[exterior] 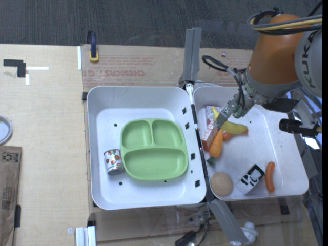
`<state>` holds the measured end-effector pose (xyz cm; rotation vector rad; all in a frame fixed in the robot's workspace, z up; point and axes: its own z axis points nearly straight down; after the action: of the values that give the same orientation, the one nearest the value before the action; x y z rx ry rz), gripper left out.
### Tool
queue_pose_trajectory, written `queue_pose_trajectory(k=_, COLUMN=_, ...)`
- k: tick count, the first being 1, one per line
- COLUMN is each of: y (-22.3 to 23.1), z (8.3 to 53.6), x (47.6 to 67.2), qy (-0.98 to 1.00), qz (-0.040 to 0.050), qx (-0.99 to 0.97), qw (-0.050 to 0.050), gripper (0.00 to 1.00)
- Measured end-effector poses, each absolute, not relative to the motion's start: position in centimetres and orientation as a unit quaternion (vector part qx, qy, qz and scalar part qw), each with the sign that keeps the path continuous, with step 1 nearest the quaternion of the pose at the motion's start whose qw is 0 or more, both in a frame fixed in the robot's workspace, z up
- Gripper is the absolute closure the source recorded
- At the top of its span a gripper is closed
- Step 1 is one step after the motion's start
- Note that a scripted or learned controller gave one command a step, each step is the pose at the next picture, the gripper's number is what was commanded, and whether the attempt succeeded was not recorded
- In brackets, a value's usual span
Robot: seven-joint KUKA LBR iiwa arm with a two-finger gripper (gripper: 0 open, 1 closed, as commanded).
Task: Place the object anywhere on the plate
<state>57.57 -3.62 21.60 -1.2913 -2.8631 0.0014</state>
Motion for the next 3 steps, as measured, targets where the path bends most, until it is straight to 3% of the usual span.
queue_pose_trajectory(k=2, y=9.2, z=19.2, x=58.1, qy=-0.98, qz=-0.0002, qx=-0.197, qw=-0.001, gripper=1.0)
queue_pose_trajectory(k=3, y=9.1, z=19.2, x=58.1, qy=-0.98, qz=-0.0001, qx=-0.198, qw=-0.001, gripper=0.0)
